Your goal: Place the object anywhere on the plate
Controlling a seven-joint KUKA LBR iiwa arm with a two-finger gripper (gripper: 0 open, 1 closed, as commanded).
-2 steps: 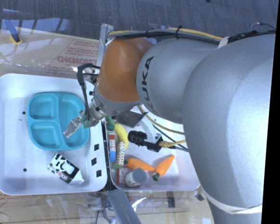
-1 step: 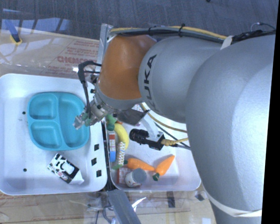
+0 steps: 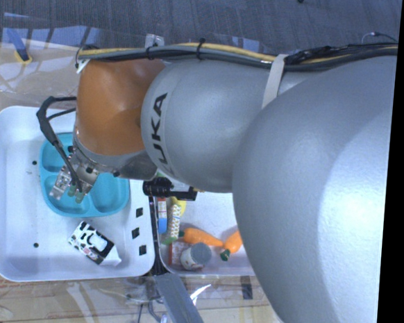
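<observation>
- Hanging over the left bin [image 3: 7, 198], the gripper [image 3: 70, 187] is poised above the blue plate [image 3: 112, 193], its tip over the plate's left half.
- Whether its fingers are spread or closed cannot be told; the metal tip is small and blurred, and nothing can be made out between the fingers.
- Its plate is a blue sectioned dish lying in the upper middle of the left bin, partly hidden under the orange band and wrist of the arm [image 3: 259, 148].
- One black-and-white patterned object [image 3: 91, 241] lies flat on the bin floor just below the plate's lower edge, a little down and to the right of the gripper tip, apart from it and not on the plate.
- To the right, the second bin [image 3: 200, 269] holds a carrot [image 3: 203, 237] lying on its side, a second orange piece [image 3: 232, 242] beside it, a small can with a grey lid [image 3: 193, 255], and a yellow and red packet [image 3: 171, 221] near the bin's left wall.
- Most of that right bin is covered by the arm's large grey body.
</observation>
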